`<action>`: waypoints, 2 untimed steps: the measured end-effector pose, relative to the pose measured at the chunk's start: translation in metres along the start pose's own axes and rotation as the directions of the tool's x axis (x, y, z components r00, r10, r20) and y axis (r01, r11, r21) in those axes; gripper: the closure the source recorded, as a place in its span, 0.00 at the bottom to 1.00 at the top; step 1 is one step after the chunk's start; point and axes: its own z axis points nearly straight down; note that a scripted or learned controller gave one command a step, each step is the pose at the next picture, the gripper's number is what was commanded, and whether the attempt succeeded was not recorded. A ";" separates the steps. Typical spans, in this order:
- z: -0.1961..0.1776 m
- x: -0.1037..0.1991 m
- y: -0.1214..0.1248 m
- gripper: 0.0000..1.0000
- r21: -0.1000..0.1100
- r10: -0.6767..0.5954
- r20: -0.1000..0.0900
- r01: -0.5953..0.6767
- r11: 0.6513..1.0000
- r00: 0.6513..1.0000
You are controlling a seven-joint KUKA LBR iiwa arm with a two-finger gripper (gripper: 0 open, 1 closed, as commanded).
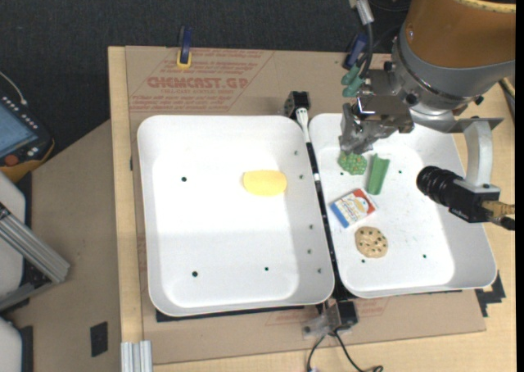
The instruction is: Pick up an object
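Bins sit side by side on a cardboard sheet (205, 75), and the right bin (458, 268) serves as the landmark here. In the camera view, the gripper (358, 145) hangs over the far left part of the right bin, its tip right above a small green bumpy object (354, 164). Whether its fingers are spread or pressed together cannot be told, and nothing is visibly pinched between them. Just to the right of the green bumpy object, inside the same bin, lies a green block (377, 174), tilted slightly. Nearer the front of the right bin, along its left side, lies a small red, white and blue packet (353, 206), and just in front of that a round cookie (372, 242). A black cylindrical part (446, 188) on the arm juts over the bin's right half. Left of the right bin is the left bin (172, 264), with a yellow oval object (264, 183) near its middle. A blue and yellow clamp (185, 48) grips the cardboard's far edge, well left of the right bin.
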 end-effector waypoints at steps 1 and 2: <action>-0.010 0.000 0.001 1.00 -0.003 0.000 0.000 0.000 1.000 1.000; -0.021 0.001 0.001 1.00 -0.005 0.000 0.000 0.000 1.000 1.000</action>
